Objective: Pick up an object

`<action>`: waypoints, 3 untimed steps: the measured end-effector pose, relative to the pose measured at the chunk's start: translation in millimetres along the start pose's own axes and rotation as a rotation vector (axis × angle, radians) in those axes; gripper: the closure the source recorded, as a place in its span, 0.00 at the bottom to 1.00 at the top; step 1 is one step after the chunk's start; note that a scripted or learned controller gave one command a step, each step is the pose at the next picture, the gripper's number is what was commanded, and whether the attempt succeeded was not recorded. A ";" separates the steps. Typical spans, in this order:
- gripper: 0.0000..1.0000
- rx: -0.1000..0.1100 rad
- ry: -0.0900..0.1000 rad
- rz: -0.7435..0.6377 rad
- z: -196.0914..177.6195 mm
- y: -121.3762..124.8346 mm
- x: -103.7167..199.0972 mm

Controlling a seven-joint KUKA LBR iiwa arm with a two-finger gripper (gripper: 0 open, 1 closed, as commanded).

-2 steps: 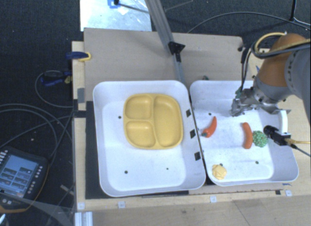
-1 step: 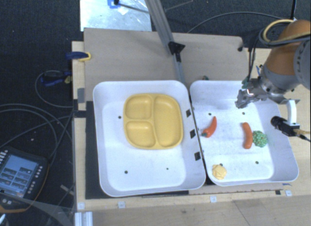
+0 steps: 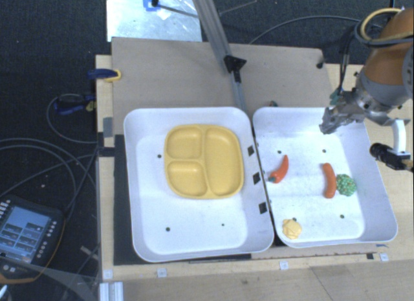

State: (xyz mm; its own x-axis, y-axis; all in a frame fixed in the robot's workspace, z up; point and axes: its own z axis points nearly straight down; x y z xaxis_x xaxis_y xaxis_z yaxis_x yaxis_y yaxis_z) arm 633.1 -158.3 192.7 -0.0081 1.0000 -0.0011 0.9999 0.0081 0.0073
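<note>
Bench (image 3: 162, 73) bearing two white bins (image 3: 149, 228), dark carpet (image 3: 45, 47), cables (image 3: 65, 118)

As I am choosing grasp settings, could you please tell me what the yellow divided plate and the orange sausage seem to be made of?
The yellow divided plate looks like moulded plastic: uniform colour, soft rounded ridges, matte sheen. The orange sausage seems to be toy plastic or rubber, smooth and evenly coloured; the view cannot settle which.

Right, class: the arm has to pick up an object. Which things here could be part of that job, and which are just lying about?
Part of the job:
gripper
chilli
sausage
broccoli
yellow toy
right bin

Lying about:
yellow divided plate
left bin
pendant
blue clamp
</note>
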 end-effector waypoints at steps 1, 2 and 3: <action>1.00 0.001 0.000 0.001 -56.1 -8.2 -2.7; 1.00 0.005 0.003 -0.003 -55.6 0.9 55.3; 1.00 0.007 0.002 -0.002 -54.1 -9.3 101.7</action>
State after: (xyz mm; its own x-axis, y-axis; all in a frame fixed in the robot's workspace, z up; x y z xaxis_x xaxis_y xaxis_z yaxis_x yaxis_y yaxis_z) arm 622.6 -56.7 246.6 -0.0099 1.0000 0.0013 1.0000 0.0099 0.0002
